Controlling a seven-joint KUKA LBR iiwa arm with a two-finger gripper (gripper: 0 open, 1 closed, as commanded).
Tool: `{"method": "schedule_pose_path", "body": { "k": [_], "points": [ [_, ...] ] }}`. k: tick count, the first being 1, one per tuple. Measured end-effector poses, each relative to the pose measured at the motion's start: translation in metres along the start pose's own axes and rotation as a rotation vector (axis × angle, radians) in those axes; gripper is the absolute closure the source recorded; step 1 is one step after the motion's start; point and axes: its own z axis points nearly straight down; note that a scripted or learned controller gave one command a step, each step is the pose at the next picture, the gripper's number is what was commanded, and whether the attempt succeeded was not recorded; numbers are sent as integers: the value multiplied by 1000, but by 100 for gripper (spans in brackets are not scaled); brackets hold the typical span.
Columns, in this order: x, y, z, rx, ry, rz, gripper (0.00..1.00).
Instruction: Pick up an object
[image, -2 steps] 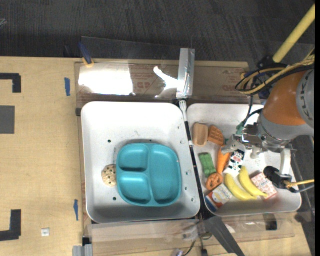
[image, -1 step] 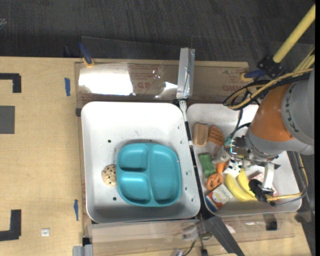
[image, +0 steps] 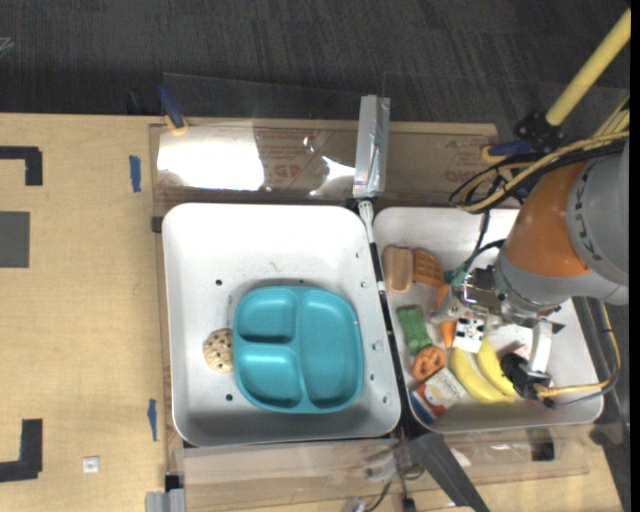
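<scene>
I've got the banana (image: 480, 372) lying in the right bin (image: 585, 405), just below my gripper (image: 478, 318), whose grip state I can't make out. It looks light, smooth and curved; I'd pinch it mid-body.

One fixed camera watches me, mounted above the bench (image: 70, 300) and looking down at a slant rather than straight down. The far edge of the bench lies toward the top of the frame, with dark floor (image: 300, 40) beyond it. Both white bins fit in frame: the left bin (image: 190, 260) sits near centre, the right bin (image: 580, 350) close to the right side. The view is near enough that the two bins span over half the width. My arm (image: 575, 235) enters from the right side of the frame, over the right bin. No second view to compare against.
</scene>
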Motion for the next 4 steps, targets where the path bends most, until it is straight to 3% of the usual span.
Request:
{"method": "schedule_pose_path", "body": {
  "k": [1, 2, 3, 4],
  "points": [
    [0, 0, -9, 2, 0, 0, 100],
    [71, 48, -97, 6, 1, 81, 100],
    [96, 57, -177, 6, -1, 173, 100],
    [110, -8, -147, 16, -1, -126, 100]
  ]
}}
